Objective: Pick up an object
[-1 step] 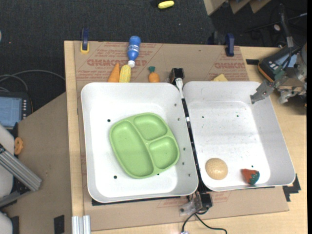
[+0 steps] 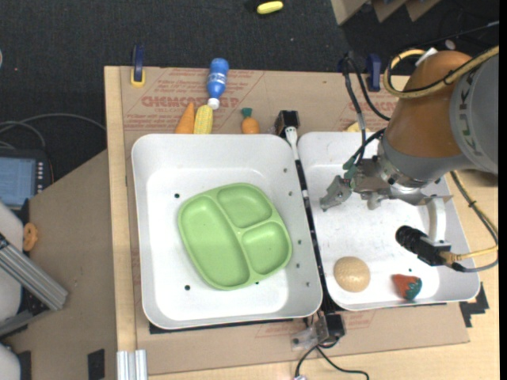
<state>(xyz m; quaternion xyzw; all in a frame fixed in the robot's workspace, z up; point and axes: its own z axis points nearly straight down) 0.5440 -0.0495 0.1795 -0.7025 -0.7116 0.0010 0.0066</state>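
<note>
Beyond the bins lie a blue-capped bottle (image 2: 216,78), toy corn (image 2: 203,119) and small carrot (image 2: 249,123).

The arm (image 2: 444,109) hides part of the right bin (image 2: 348,145) and its own gripper's tips.

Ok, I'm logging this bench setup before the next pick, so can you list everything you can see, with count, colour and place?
Shallow plastic bins: two, white, side by side on the bench.
Divided plastic plate: one, green, in the left bin.
Round bread-like ball: one, tan, right bin, near front.
Strawberry-like toy: one, red and green, right bin, front corner.
Small toy bottle: one, blue and white, behind the bins.
Toy corn cob: one, yellow, behind the left bin.
Toy carrot: one, orange, beside it.
Claw: one, grey, over the right bin.
</note>
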